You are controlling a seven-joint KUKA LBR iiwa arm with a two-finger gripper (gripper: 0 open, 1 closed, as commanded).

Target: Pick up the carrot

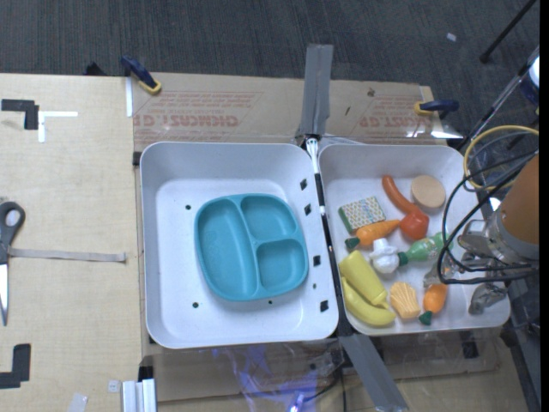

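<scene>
The carrot (380, 229) is an orange tapered toy with a green end. It lies flat near the middle of the right bin (446, 157), between a green checkered block (361, 212) and a red tomato (414, 224). A smaller orange piece with a green stem (434, 298) lies near the bin's front. My gripper (485, 296) hangs at the bin's front right corner under the orange-banded wrist, well to the right of the carrot. Cables partly hide it.
The right bin also holds a yellow banana (364, 286), a ridged yellow shell (404, 299), a white piece (383, 257), a green piece (420, 249), a red-orange sausage (395, 193) and a tan disc (428, 191). A teal divided plate (252, 247) lies in the left bin (163, 230).
</scene>
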